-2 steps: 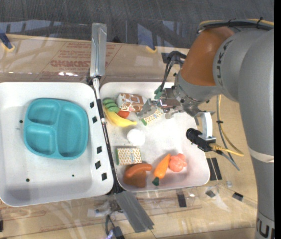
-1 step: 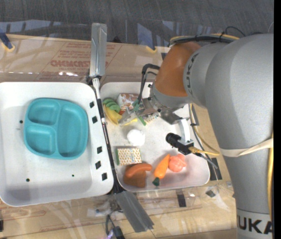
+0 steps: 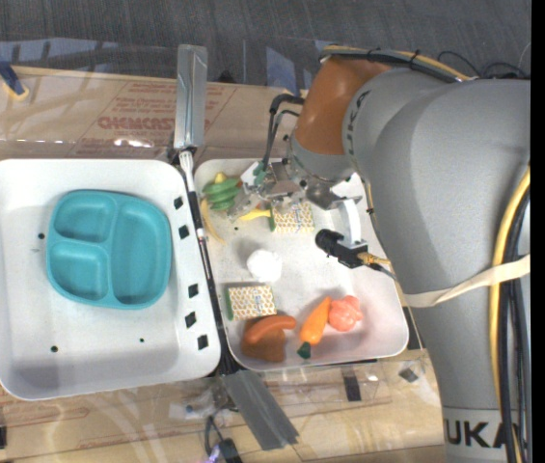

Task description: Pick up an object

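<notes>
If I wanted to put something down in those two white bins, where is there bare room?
The left bin has bare floor around the teal plate, widest below it. The right bin is crowded; its one bare patch lies between the white ball, the carrot and the arm.

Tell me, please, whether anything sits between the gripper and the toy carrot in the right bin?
The gripper is at the far end of the right bin, among the green toy and yellow toy. The carrot lies at the near end. The white ball sits roughly between them, though from above the carrot looks uncovered.
</notes>
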{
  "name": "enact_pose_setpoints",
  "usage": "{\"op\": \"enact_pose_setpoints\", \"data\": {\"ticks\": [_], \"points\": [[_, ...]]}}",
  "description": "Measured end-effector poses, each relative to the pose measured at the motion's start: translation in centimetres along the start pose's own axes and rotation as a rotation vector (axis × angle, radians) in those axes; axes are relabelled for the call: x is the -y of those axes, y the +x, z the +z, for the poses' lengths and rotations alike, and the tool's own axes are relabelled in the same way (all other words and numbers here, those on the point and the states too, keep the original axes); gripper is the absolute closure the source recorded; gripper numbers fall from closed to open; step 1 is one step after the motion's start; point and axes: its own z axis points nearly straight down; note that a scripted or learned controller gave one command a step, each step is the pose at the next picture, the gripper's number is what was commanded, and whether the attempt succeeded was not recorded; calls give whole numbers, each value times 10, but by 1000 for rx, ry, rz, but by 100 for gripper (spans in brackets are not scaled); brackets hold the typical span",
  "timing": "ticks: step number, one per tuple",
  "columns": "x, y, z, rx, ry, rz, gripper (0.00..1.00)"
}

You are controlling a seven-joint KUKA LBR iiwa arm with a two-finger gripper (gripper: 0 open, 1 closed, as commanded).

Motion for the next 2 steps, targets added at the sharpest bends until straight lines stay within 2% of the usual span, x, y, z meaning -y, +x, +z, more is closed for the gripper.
{"op": "enact_pose_setpoints", "data": {"ticks": [1,2], "points": [[2,1,0,8,6,-80,0],[2,4,0,8,9,-102,0]]}}
